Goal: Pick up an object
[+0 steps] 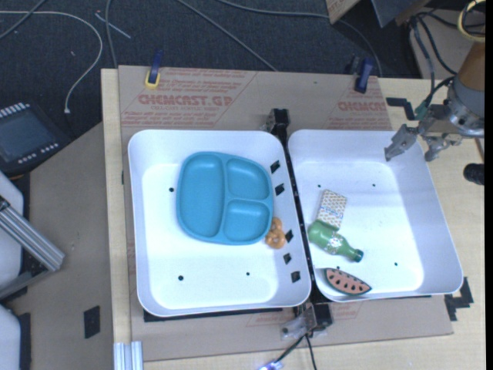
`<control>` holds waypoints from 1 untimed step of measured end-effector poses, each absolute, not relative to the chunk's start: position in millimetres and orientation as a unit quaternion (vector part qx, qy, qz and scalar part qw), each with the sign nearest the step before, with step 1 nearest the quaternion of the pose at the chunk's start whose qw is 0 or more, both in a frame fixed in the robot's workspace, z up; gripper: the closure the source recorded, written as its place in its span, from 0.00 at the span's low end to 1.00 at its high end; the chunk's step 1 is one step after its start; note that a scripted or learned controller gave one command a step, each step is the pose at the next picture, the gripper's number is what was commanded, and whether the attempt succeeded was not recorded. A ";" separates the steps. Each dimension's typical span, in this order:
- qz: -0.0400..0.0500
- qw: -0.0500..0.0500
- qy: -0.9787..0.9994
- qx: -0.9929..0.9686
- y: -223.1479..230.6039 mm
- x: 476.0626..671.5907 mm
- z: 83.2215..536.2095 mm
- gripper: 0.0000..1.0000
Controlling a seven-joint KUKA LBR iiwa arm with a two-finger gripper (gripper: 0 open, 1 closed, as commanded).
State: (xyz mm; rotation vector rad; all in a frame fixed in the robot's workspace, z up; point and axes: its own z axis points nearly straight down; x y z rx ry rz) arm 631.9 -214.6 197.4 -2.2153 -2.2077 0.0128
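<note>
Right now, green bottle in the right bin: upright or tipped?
Tipped. The green bottle lies on its side on the right bin floor, neck pointing toward the bin's lower right, between the patterned packet and the watermelon slice.

One fixed overhead camera, slanting down on both bins (146,206).

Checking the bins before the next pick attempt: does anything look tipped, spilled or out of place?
The green bottle lies on its side in the right bin, and the watermelon slice sits at that bin's near rim, partly on it. Nothing looks spilled or broken.
</note>
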 end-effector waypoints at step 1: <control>0.000 0.000 -0.707 -0.707 -213.7 635.1 207.3 0.00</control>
